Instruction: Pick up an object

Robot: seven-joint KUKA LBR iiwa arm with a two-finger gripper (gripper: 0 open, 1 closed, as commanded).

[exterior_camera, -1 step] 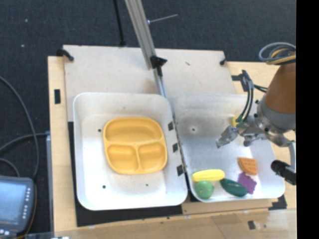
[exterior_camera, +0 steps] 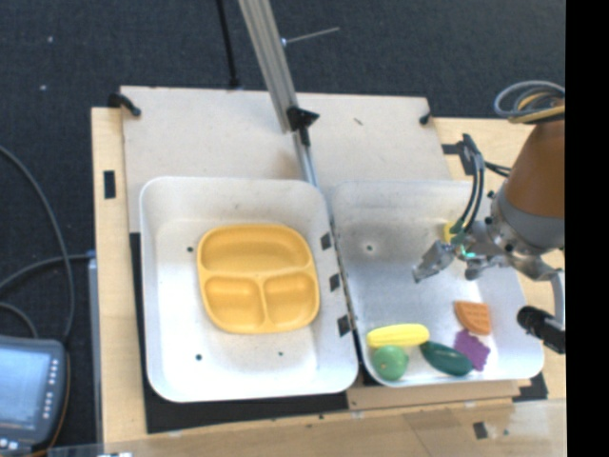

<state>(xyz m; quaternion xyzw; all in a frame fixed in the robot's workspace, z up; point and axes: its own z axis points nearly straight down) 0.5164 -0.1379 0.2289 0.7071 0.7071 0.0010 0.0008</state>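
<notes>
Hovering over the right bin [exterior_camera: 381, 212], the gripper [exterior_camera: 447, 260] hangs in the air at about 3 o'clock in the view. Whether the claw is released or clenched, I cannot tell, and no toy can be seen inside it.

The toys lie together near 5 o'clock, at the bottom of that bin. A yellow toy [exterior_camera: 398, 335] sits just above a green ball [exterior_camera: 388, 360]. Next to them is a dark green toy [exterior_camera: 445, 358], then a purple toy [exterior_camera: 473, 349], with an orange toy [exterior_camera: 473, 316] above it. The left bin [exterior_camera: 171, 255] holds a yellow tray [exterior_camera: 257, 276].

I think the arm is at the reaching step. Next it should move toward 5 o'clock, go down over one toy, and close on it.
</notes>
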